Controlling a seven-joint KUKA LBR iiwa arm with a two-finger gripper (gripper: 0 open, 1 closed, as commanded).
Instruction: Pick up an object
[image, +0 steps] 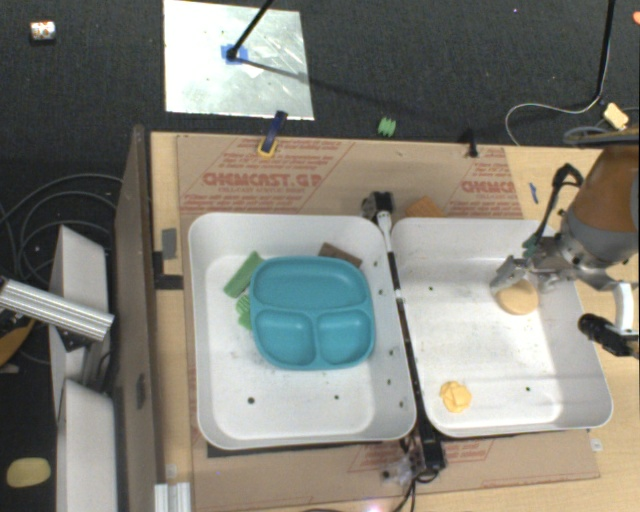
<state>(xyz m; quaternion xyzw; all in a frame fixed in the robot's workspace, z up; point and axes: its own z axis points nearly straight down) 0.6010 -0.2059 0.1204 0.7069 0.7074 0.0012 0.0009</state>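
My gripper (528, 268) hangs low over the right bin (560, 400), near its far right side. Directly under and slightly in front of it lies a pale tan rounded object (517, 299), partly covered by the gripper. A small yellow lumpy object (456, 396) rests near the right bin's front left corner. In the left bin (215, 400) sits a blue divided tray (310, 310), with a green piece (240, 275) sticking out from under its left side and a brown piece (340, 253) at its far edge.
The grey arm with its orange band (610, 200) enters from the right, above the right bin's edge. A black divider (395, 290) runs between the bins. A tan block (424, 208) lies on the cardboard behind the right bin. Cables trail at the top right.
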